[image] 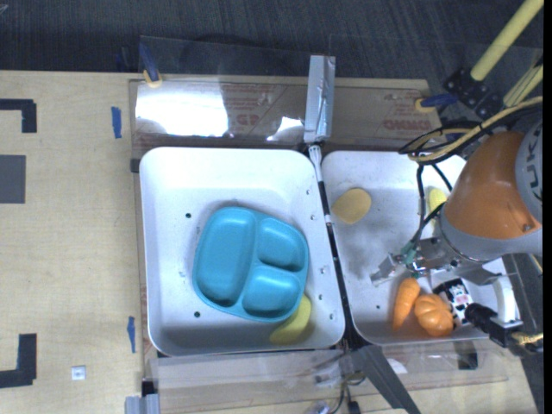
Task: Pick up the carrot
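Lying in the lower middle of the right bin [379, 175], the carrot [403, 303] is a short orange taper, smooth and plastic-looking, tilted nearly upright in the frame, with a rounder orange lump [433, 314] touching its right side. Just above its upper end sits the gripper [405, 260], a cluster of metal parts at the tip of the grey arm [493, 198] with its broad orange band; whether the claw is spread or pressed together cannot be told, since the tips blur into the bin floor. Nothing shows the carrot lifted, so by my reading the pick is not yet done: closing on it and raising it are both left. Farther up the same bin rests a pale tan disc [352, 204], and a yellow piece [435, 200] peeks out beside the arm. In the left bin [172, 179], a glossy blue divided plate [250, 261] with three compartments lies near the middle, a soft yellow shape [294, 321] tucked under its lower right edge.
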You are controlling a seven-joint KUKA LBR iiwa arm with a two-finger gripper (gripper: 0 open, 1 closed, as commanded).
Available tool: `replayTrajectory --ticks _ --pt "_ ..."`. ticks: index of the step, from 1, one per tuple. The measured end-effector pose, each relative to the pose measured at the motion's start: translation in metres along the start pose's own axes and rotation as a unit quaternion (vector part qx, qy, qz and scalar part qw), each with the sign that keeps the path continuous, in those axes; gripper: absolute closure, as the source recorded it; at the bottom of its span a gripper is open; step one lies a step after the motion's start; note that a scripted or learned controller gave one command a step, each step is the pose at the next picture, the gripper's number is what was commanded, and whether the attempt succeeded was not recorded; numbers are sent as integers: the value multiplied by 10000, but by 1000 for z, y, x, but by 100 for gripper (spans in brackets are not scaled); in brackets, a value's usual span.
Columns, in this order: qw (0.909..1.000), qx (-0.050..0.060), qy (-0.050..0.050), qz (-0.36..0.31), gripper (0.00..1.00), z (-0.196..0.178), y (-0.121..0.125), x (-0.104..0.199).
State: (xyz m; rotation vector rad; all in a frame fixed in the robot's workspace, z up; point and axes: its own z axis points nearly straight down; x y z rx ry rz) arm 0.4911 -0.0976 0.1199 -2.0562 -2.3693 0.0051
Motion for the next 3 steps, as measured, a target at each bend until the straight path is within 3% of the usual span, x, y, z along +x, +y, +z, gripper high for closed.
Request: replayTrajectory --ticks 1,2,3 --pt "9999 -43 -14 -130 0 33 -20 -68" --pt "9999 -73 -27 -116 100 22 -18 -68" --pt "9984 -65 -15 -565 100 -79 -4 -11"
